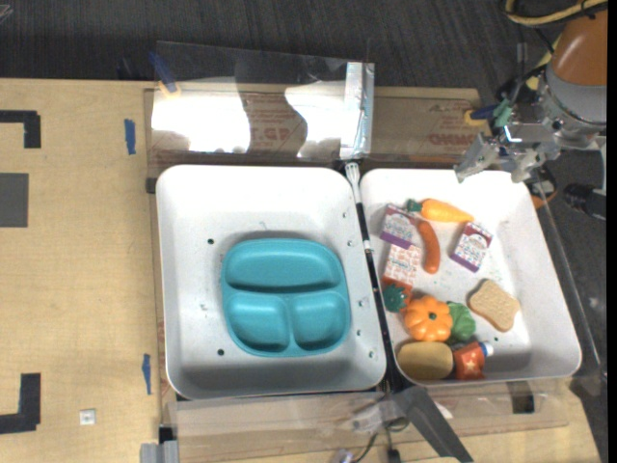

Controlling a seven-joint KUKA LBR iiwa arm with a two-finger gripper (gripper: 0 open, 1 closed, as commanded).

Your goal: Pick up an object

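Several toys crowd the right bin (554, 287), nearest a potato (425, 359) and pumpkin (427, 319), then bread (494, 304), cartons and a sausage (430, 244) lying lengthwise front to back, farthest a carrot (443, 210), all forward-left of the hand (506, 157) above the back rim, grip state unreadable.

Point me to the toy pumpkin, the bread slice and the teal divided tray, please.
toy pumpkin (427, 318): camera view, on its orange body, right bin.
bread slice (494, 304): camera view, middle of its tan face, right bin.
teal divided tray (282, 263): camera view, on its long upper compartment, left bin.
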